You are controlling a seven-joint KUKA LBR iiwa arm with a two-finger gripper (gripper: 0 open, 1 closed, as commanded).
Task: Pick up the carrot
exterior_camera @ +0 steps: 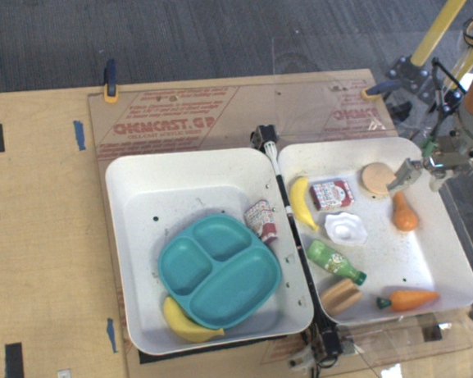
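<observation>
Carrot first: the orange plastic carrot with a green top lies flat near the front rim of the right white bin, its green end pointing left and its tip toward the bin's front right corner. Just left of it sits a brown bread-like toy block, and behind that a green plastic bottle lies slanted, its cap close to the block. Open white floor lies behind the carrot, up to a small orange pear-shaped toy.

Farther back in the same bin are a white crinkled cup, a red-and-white printed packet, a round tan disc and a yellow plastic banana along the left wall. That makes eight things in this bin.

The left white bin holds three: a teal three-compartment plate, a second yellow banana tucked partly under the plate's front edge, and a small red-and-white can against the right wall. So two bananas, one of everything else.

The gripper hangs at the right bin's far right side, just beside the tan disc and behind the pear-shaped toy, well apart from the carrot. It grasps nothing; whether it is released or clenched I cannot tell. Both bins rest on a brown cardboard sheet on the tabletop.
</observation>
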